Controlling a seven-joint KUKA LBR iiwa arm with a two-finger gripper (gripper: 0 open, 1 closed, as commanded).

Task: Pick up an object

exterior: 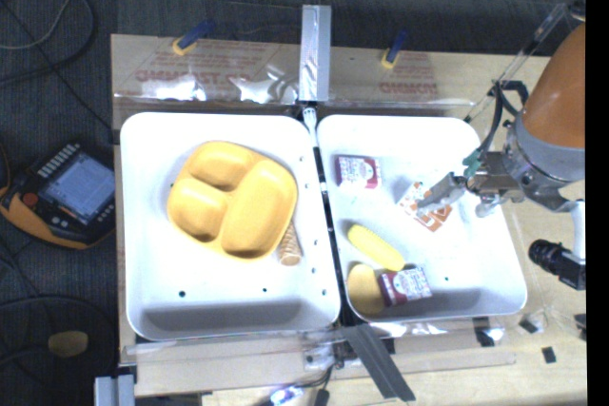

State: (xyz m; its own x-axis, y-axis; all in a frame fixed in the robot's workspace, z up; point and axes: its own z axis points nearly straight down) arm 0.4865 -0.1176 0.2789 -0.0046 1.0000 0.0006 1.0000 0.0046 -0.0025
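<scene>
Arm (561, 109) cut by right frame edge

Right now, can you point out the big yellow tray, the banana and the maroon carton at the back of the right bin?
big yellow tray (233, 197), camera view, on its raised middle.
banana (374, 247), camera view, mid-length on its yellow skin.
maroon carton (357, 171), camera view, on its top label face.

A small orange and white packet (424, 205) lies flat and tilted in the right bin (495, 290), near the bin's middle, a little toward its right.
</scene>
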